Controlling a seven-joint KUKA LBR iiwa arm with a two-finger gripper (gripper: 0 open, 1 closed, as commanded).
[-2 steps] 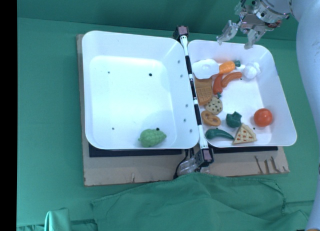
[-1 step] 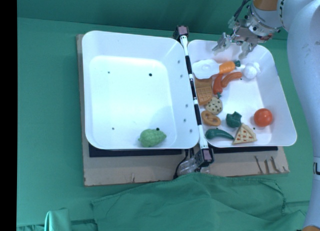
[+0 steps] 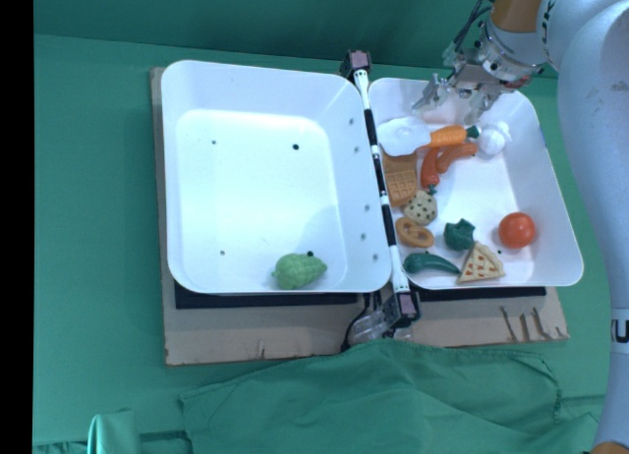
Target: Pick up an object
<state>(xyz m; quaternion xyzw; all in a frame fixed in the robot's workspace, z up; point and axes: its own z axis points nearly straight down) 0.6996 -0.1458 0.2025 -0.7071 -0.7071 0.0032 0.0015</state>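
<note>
My gripper (image 3: 455, 100) hangs over the far end of the right bin (image 3: 550, 197), fingers spread apart and pointing down, with nothing between them. Just below it lie a white egg-like piece (image 3: 403, 134), a carrot (image 3: 448, 136), a sausage (image 3: 444, 159) and a white garlic-like piece (image 3: 492, 138). Further toward the front sit a waffle (image 3: 400, 181), a spotted cookie (image 3: 422, 208), a pretzel-like ring (image 3: 415, 235), a dark green vegetable (image 3: 458, 234), a tomato (image 3: 516, 230), a green pepper (image 3: 428, 263) and a pizza slice (image 3: 481, 264).
The left bin (image 3: 246, 147) holds one light green lumpy vegetable (image 3: 298, 270) near its front wall. A black-and-white divider bar (image 3: 381, 177) runs between the bins. Green cloth (image 3: 373, 398) lies bunched in front of the bench. The arm (image 3: 590, 69) comes down the right side.
</note>
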